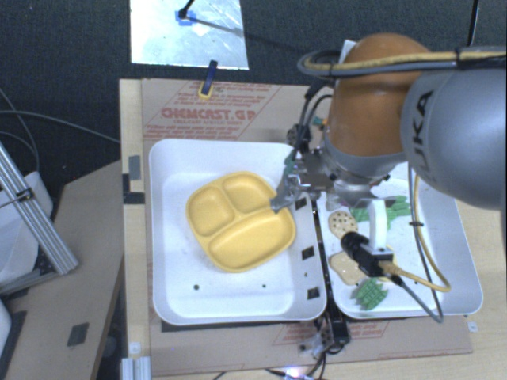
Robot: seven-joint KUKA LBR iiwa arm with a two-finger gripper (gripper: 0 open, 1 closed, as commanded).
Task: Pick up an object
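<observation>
- Far left of the frame: slanted metal rail (pixel 36 220) over a tan bench top (pixel 87 236).
- Upper left: shiny silver sheet (pixel 158 22) lying flat on dark flooring, with a small blue mark near its top edge.
- Just below that sheet: small blue-and-yellow stick (pixel 209 78) resting on the upper edge of a cardboard sheet (pixel 238 101) printed with red lettering.
- Left of centre: left bin (pixel 230 295), white and shallow, sitting on the cardboard.
- Centre of that bin: yellow plate (pixel 238 220), divided into three compartments, lying flat and turned at a slant, well clear of the bin's lower wall.
- Centre of the frame: gripper (pixel 282 199) down at the plate's upper right rim, touching or nearly touching it, close to the wall shared by both bins. Cannot tell whether spread or pressed together, nor whether the rim is actually pinched.
- Right of centre, above the gripper: orange band (pixel 372 93) and the grey arm (pixel 444 125), reaching in from the right and covering much of the right bin (pixel 463 287).
- Left part of the right bin: round brown biscuit-like disc (pixel 341 223) dotted with holes; below it a flat tan piece (pixel 344 268).
- Lower in the right bin: green spiky piece (pixel 370 294) near the bottom wall.
- Further up, just under the arm: second green piece (pixel 392 209), partly hidden.
</observation>
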